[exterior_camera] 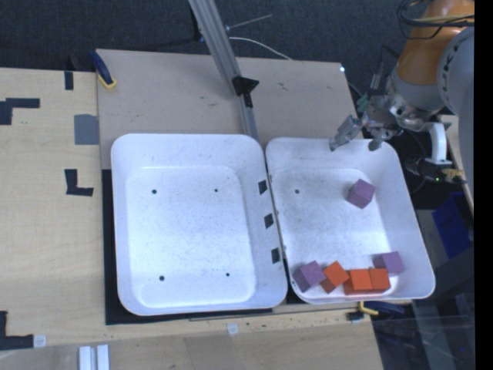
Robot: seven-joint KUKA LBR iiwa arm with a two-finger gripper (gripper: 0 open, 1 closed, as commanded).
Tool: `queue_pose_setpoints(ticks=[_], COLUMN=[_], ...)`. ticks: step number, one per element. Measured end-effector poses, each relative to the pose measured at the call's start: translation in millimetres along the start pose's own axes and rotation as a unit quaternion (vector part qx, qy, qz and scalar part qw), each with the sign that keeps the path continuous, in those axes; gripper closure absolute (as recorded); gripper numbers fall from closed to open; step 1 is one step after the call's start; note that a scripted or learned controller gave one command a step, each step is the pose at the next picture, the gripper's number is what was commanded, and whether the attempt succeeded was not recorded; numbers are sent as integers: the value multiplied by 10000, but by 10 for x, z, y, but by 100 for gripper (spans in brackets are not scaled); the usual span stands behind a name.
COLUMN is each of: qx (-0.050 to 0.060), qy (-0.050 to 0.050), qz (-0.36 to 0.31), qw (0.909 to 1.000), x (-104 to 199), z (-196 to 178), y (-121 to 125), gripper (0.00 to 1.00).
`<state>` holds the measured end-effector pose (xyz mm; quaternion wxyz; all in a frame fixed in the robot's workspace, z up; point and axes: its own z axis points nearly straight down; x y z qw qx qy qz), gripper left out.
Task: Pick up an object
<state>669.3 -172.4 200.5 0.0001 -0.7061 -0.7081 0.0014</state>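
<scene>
With fingers spread open, gripper (355, 134) over right bin's (408, 206) far rim, best lowered squarely astride lone purple cube (360, 193) before closing.

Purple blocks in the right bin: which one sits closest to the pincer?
The lone purple block mid-bin, nearest the pincer; the other two purple ones lie along the bottom edge.

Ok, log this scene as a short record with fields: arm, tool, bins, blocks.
arm: grey KUKA arm with orange band, reaching in from the right
tool: tool open, above the far rim of the right bin, holding nothing
right bin: right bin holds all the blocks
lone block: purple cube, apart from the rest
near-edge row: purple block, orange block, orange block, purple block
left bin: left bin, white, beside the right one
</scene>
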Motion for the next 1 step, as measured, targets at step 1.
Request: queue_pose_setpoints(ticks=[1], qx=[34], qy=[7], qz=[16], qw=[10000], x=[-350], z=[1143], y=[-133], gripper=[0])
